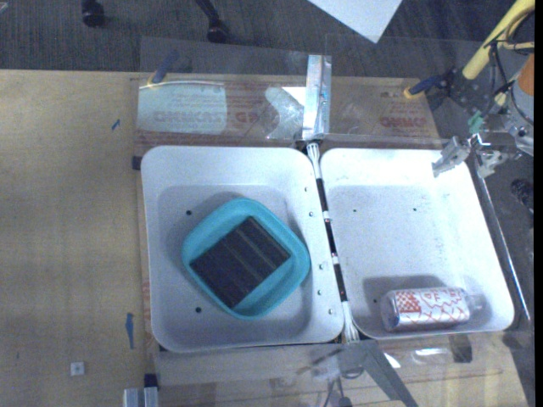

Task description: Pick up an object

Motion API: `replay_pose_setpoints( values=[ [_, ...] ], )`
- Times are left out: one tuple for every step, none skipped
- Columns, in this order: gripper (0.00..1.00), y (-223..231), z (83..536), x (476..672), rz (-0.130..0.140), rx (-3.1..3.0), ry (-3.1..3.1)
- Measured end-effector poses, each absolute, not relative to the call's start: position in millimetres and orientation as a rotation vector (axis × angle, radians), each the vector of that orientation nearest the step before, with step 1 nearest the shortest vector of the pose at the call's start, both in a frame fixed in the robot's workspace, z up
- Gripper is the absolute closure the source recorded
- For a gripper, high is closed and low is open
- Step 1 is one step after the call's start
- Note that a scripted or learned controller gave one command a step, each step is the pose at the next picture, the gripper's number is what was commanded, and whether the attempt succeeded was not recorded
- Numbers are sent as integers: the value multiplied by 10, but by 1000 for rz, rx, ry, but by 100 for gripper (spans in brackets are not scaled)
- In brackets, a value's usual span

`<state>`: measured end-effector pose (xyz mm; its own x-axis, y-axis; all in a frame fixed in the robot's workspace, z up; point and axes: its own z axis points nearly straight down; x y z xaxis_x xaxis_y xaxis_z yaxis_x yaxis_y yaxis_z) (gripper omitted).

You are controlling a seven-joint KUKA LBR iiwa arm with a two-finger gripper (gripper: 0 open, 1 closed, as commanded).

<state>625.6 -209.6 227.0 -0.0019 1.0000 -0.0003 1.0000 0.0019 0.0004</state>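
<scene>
Wooden desk [68, 227] carried two white bins side by side. From my station I saw a can [428, 306] lying on its side at the lower right, in the right bin [399, 219]. My end effector [462, 149] sat at that bin's upper right corner; whether it was wide or narrow, I couldn't tell. A teal tray [246, 257] sat in the left bin [170, 185].

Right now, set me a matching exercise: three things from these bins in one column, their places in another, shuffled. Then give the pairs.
Things:
1. teal container
2. red-and-white can
3. gripper

Places:
A. lying on its side near the front wall of the right bin
B. over the right bin's far right corner
C. in the left bin, holding a dark block

Pairs: 1-C, 2-A, 3-B.
</scene>
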Motion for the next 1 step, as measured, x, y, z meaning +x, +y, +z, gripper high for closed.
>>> replay_pose_setpoints(
  values=[
    [0,-2242,2132,5656,1,1533,2739]
  ],
)
